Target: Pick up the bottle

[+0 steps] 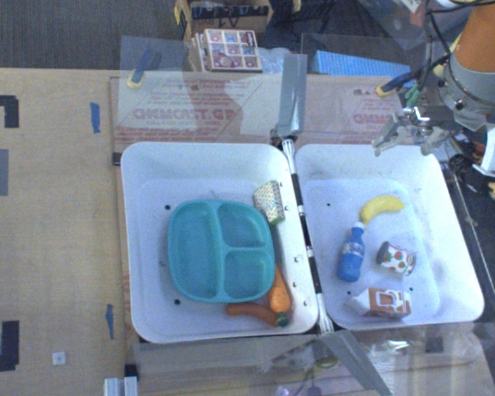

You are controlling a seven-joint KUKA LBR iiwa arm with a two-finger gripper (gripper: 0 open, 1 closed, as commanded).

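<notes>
A small blue bottle (351,254) with a white cap lies in the right bin (462,304), near its left-centre, cap pointing toward the back. My gripper (414,136) hangs above the back edge of the right bin, well behind and to the right of the bottle. Its fingers (388,141) are spread apart with nothing between them.
A yellow banana (381,206), a small red-and-white toy (396,258) and a small carton (386,302) share the right bin. The left bin (148,172) holds a teal divided plate (221,250), a patterned packet (269,200), a carrot (280,291) and a sausage-like piece (252,310).
</notes>
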